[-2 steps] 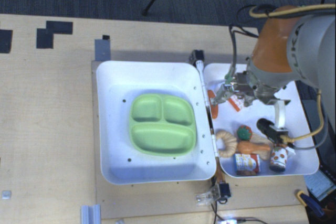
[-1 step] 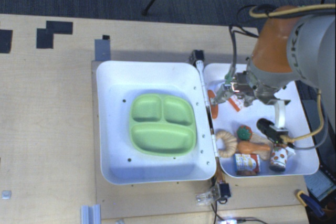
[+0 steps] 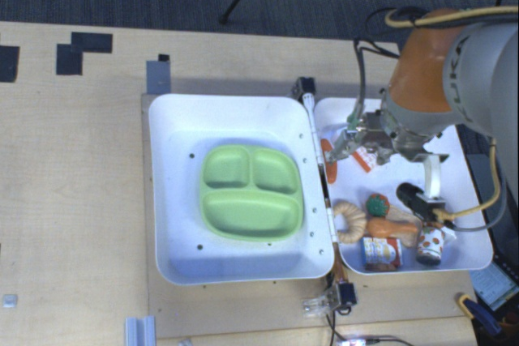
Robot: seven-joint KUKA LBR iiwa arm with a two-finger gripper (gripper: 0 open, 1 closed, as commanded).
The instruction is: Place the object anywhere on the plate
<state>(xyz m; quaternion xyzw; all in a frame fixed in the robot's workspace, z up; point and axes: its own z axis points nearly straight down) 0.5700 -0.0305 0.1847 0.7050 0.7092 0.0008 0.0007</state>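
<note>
— Green plate (image 3: pixel 250 192) lies bare in the left bin (image 3: pixel 166 174); what's the gripper (image 3: pixel 362 143) doing?

— It hangs low over the right bin (image 3: pixel 474 247). Whether it's spread or pinching anything, I cannot tell.

— And the object?

— Probably among the toys there: a carrot (image 3: pixel 393 228), a can (image 3: pixel 381 253), a pretzel-like ring (image 3: pixel 350 220).

— Risks?

— They lie touching, so a grab could slip or drag a neighbour. Then the wall (image 3: pixel 318 166) between the bins stands in the way.
</note>
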